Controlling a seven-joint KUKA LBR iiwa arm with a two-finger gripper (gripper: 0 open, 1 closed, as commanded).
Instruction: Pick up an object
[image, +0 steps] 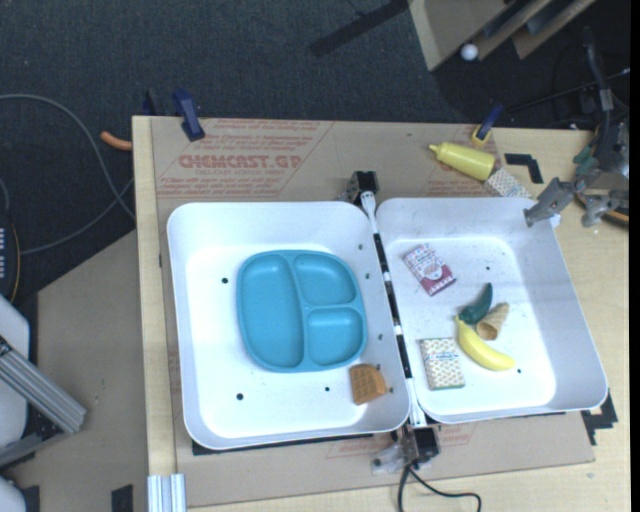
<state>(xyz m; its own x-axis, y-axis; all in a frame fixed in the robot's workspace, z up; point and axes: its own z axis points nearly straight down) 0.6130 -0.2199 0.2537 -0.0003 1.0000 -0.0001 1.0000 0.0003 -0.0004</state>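
Observation:
The right bin (560, 300) holds a yellow banana (484, 348), with a dark green piece (478, 302) and a tan cone (493, 320) touching it. A red-and-white packet (429, 269) lies toward the bin's back. A speckled tan packet (441, 362) lies near its front. The left bin (200, 300) holds a blue divided plate (300, 308) and a brown waffle-like piece (367, 383). My gripper (572, 208) hangs over the right bin's far right corner. It is open, with nothing between its fingers and well apart from every object.
A yellow squeeze bottle (464, 158) lies on the cardboard bench top behind the right bin. Blue clamps (187, 114) hold the board's back edge. A black divider (385, 290) runs between the bins. Cables trail at the front.

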